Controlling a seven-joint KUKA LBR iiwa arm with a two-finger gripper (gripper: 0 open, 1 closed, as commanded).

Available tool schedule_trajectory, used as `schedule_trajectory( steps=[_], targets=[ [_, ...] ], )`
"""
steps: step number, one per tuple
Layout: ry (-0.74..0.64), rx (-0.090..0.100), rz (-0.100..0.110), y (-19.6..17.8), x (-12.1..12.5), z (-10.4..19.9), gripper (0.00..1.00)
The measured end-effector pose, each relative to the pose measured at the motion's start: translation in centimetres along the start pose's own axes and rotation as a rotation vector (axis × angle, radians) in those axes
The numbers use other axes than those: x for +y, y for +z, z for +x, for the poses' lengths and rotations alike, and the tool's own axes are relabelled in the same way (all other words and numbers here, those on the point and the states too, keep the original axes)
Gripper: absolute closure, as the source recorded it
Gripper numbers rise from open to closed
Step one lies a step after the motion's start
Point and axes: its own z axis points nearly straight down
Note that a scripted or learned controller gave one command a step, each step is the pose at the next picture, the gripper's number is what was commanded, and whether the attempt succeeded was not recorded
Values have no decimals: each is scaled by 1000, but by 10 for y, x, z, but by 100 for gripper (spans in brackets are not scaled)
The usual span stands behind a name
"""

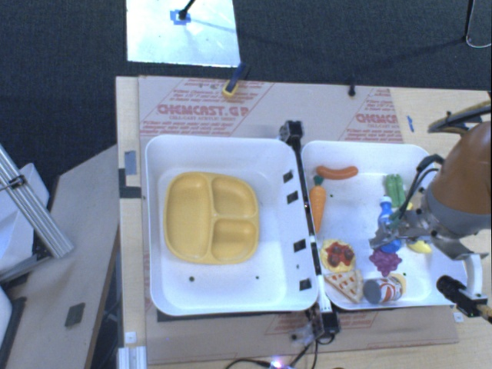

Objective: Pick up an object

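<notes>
The right bin [346,210] holds toy food: a hot dog [337,172], a carrot [317,204], a green vegetable [395,187], a blue bottle [385,211], a small pizza [338,254], a pizza slice [345,284], purple grapes [385,260], a yellow piece [420,246] and a grey-and-red item [382,289]. My gripper [392,237] hangs low over the right bin, just below the blue bottle and above the grapes. Its body hides what lies between its tips.
The left bin [157,283] contains a yellow three-compartment tray [211,217]. A black divider with clips [302,206] runs between the bins. The arm's orange band [469,177] looms over the right bin's right side. A shiny plate [181,21] lies beyond the bench.
</notes>
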Motion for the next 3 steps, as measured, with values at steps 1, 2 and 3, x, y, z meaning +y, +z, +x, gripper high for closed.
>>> schedule_trajectory(
  steps=[1, 2, 3],
  targets=[
    [0, 0, 0, -46, -5, 0, 100],
    [-1, 0, 0, -77, -3, -1, 100],
    [-5, 2, 1, -86, 25, 40, 100]
  ],
)
